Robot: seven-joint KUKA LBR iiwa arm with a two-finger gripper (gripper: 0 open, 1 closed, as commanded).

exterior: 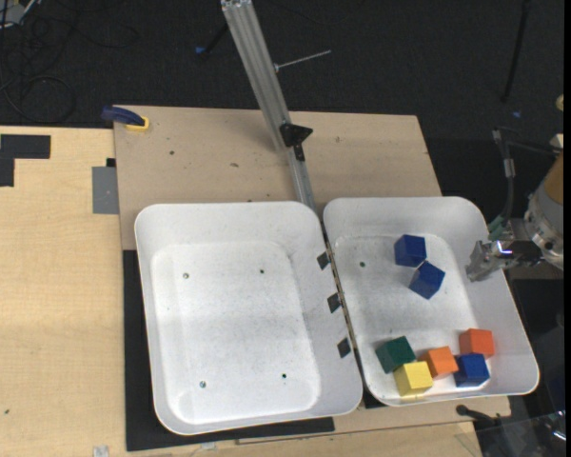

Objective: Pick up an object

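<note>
— Hanging at the right edge of the right bin (500, 298), that's where my gripper (483, 260) sits, just over the rim on the outside.

— Are you holding anything?

— Nothing shows between my fingers. How wide they stand I cannot tell; they are small and dim from this slant.

— What is in the bin beneath you?

— Two dark blue cubes lie in the upper middle: one blue cube (410, 249) sits higher, and a second blue cube (426, 280) lies just below it and a little to the right, almost touching. Both are left of my gripper, inside the bin, apart from me.

— And lower down?

— A cluster along the near wall. A green cube (394, 353) is on the left, with a yellow cube (414, 377) just below it. An orange cube (442, 361) sits beside the yellow one, a third blue cube (472, 369) next to that, and a red-orange cube (477, 342) just above that blue one. They crowd close together.

— The other bin?

— The left bin (152, 255) lies next to mine, their rims meeting in the middle, both on the wooden bench (48, 284). A grey metal rail (262, 74) slants up from where the bins meet.
</note>
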